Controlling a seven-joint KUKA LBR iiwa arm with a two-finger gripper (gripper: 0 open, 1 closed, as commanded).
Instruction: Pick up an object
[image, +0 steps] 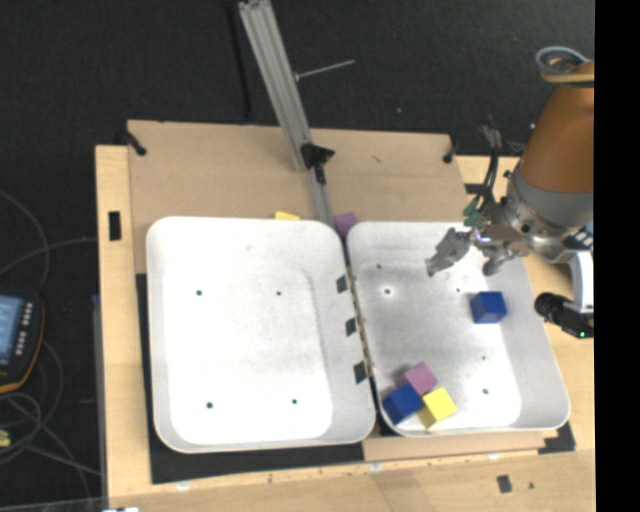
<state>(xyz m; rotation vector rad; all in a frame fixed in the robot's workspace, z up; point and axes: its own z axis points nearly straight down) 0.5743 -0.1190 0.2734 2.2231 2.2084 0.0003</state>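
Hovering: the end effector (468, 252) hangs over the upper part of the right bin (530, 400), fingers spread, nothing between them.
Nearest object: the blue cube (488, 306) lies just below and slightly right of it, on the bin floor, apart from it.
Other objects: purple block (420, 378), dark blue block (402, 401) and yellow block (438, 405) are clustered at the lower edge.
Next move, as I judge: short shift toward the cube, then descending.

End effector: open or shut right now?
Open. The end effector hangs over the right bin with its two fingers spread apart and nothing between them.
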